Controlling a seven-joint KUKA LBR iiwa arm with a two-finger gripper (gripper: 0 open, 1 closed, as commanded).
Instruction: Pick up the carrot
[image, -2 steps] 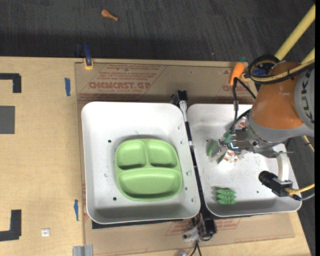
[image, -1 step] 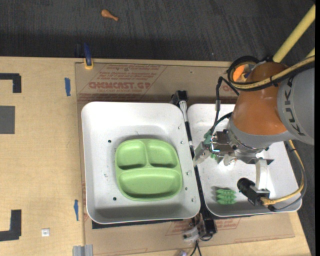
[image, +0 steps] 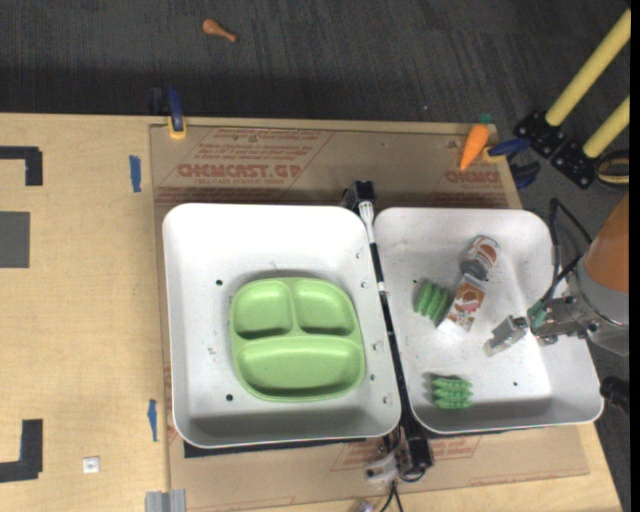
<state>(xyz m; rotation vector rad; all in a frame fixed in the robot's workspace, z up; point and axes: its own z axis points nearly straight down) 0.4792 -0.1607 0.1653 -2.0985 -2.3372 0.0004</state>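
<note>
The carrot, small and orange with a green top, lies on the brown board behind the right bin, outside both bins. My gripper hangs low over the right side of the right bin, well in front of the carrot and a little to its right. Nothing orange is at the gripper. The arm's orange band comes in at the right edge.
The right bin holds a ridged green piece, a small can, a red-and-white packet and a green pod. A green divided plate lies in the left bin. A blue clamp sits beside the carrot.
</note>
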